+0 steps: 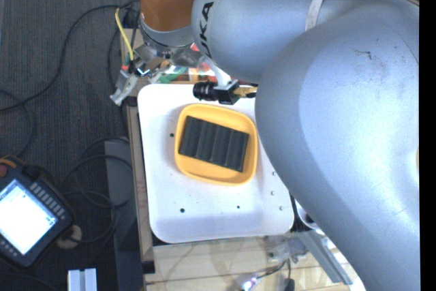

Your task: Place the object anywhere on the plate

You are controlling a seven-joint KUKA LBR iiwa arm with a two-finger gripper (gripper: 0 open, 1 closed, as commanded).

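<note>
Near the top edge of the white bin [204, 215], the gripper [146, 71] hangs under the orange wrist band, close above the bin's far-left corner; whether anything is in its grasp cannot be told, since the arm's grey bulk hides it. Well apart from it, the dark ridged object [213, 143] lies flat on the yellow plate [182, 163], which sits mid-bin.

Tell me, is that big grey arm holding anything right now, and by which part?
It cannot be told. The pincer sits at the white bin's far edge, largely hidden under the arm. The yellow plate carries a dark ridged block.
</note>
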